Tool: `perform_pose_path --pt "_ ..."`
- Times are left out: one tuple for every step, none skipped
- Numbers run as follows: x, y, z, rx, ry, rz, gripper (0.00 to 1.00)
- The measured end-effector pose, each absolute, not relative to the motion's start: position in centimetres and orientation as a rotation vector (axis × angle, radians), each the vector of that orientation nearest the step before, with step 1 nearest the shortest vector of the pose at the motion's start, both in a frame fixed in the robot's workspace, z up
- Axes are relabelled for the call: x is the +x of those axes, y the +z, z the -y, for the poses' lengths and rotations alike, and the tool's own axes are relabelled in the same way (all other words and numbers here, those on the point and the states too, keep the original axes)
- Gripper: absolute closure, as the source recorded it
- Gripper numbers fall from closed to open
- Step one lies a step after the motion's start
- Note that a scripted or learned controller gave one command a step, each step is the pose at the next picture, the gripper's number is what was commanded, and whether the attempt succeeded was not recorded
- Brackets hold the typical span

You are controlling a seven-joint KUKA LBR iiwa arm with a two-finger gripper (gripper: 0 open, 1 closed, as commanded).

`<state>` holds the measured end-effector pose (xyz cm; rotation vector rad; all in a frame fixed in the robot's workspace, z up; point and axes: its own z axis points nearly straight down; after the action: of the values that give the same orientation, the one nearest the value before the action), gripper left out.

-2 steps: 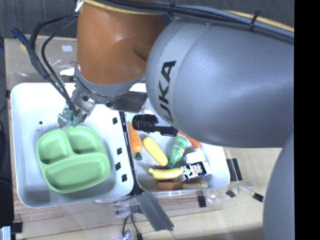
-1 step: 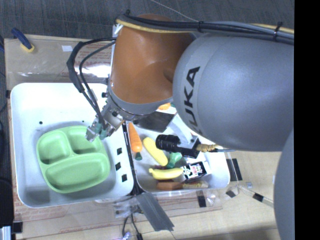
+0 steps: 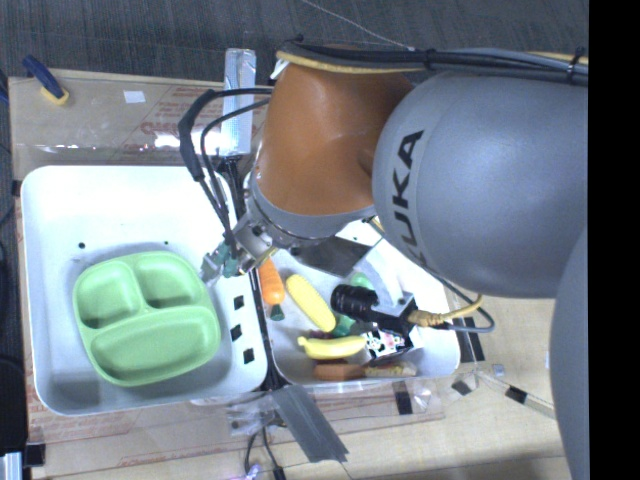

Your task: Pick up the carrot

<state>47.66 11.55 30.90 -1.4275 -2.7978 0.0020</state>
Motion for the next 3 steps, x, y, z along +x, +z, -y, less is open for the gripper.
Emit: perform_pose_path --pt "47.3 17.3 -17.5 -1.783 0.016 2.578 1.00" --pt "47.5 19.0 -20.3 -2.258 0.008 2.180 1.00" --pt "47.4 19.9 -20.4 -2.247 0.014 2.189 1.00"
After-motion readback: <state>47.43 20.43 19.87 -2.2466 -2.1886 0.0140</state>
